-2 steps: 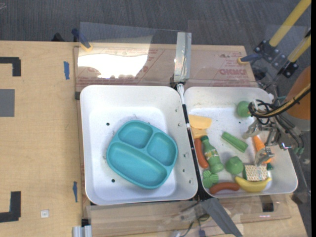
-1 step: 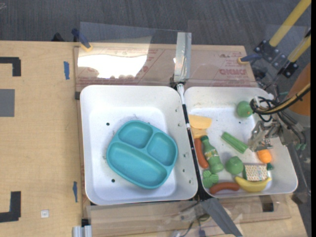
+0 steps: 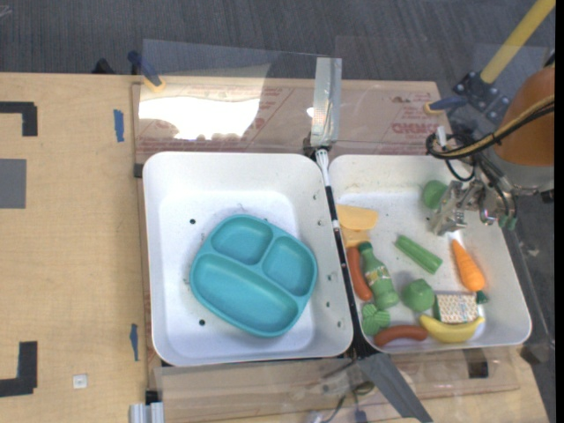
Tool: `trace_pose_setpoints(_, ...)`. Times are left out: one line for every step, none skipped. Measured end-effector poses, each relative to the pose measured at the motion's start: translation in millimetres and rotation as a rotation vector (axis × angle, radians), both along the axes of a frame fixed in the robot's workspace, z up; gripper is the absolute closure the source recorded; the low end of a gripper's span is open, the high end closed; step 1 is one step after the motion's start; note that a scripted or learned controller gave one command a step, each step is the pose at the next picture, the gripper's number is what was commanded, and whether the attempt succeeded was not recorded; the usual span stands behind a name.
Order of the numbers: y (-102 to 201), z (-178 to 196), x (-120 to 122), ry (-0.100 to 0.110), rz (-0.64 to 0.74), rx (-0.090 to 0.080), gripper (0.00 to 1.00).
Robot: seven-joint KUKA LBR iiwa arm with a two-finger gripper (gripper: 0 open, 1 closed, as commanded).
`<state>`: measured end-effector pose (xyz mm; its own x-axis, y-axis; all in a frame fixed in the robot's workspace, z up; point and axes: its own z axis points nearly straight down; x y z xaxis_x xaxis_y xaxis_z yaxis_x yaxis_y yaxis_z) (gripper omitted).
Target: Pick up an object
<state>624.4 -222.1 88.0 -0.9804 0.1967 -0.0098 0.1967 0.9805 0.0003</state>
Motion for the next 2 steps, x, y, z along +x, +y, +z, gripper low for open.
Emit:
trace_pose_setpoints(-0.2,0.9,-4.6,0.024,-0.001,0.007,0.00)
trace_pose_setpoints(-0.8,14.8,1.9,-0.007,0.000,-0.003,1.00)
